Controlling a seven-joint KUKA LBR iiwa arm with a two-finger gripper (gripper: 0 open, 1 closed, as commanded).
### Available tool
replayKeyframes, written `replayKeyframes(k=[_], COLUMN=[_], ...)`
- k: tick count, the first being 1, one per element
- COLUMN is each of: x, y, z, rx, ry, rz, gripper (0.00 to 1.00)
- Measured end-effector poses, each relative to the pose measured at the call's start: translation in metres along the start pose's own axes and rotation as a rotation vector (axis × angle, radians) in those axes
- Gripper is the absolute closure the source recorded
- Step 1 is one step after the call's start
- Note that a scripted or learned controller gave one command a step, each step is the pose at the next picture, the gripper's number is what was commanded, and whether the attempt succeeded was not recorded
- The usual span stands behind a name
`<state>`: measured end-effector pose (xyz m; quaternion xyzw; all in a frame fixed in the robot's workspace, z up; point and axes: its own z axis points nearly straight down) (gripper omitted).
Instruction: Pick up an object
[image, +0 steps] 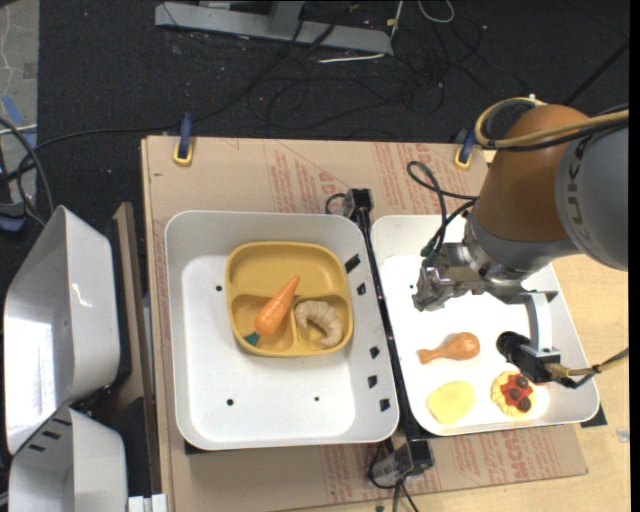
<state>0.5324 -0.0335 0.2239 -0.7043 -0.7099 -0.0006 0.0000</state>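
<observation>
On the counter (300, 165), a flat brown board with two yellow clamps at its far edge, two shallow white bins sit side by side. The left bin (200, 400) carries a yellow plastic plate with divided compartments (250, 268) near its middle; an orange toy carrot (277, 306) lies slantwise across the plate's divider, and a pale curled toy shrimp (321, 321) rests in the compartment just beside it, toward the bin's right wall.

The right bin (400, 240) holds three more toy foods along its near edge: a tan chicken drumstick (451, 349) closest to the bin's middle, a flat pale-yellow round piece (451, 402) by the near-left corner, and a small yellow disc topped with red and dark bits (515, 394) toward the near-right corner (its detail is too small to name).

The grey arm with its orange band reaches in over the right bin's far-right corner. Its claw (437, 290) hangs above the bin floor, near the drumstick but apart from it. Whether the claw is wide or narrow I cannot tell.
</observation>
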Motion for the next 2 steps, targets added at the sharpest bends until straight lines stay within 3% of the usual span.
replayKeyframes(k=[2], x=[0.099], y=[0.001], z=[0.011], rx=[0.002], ry=[0.001], rz=[-0.001], gripper=[1.00])
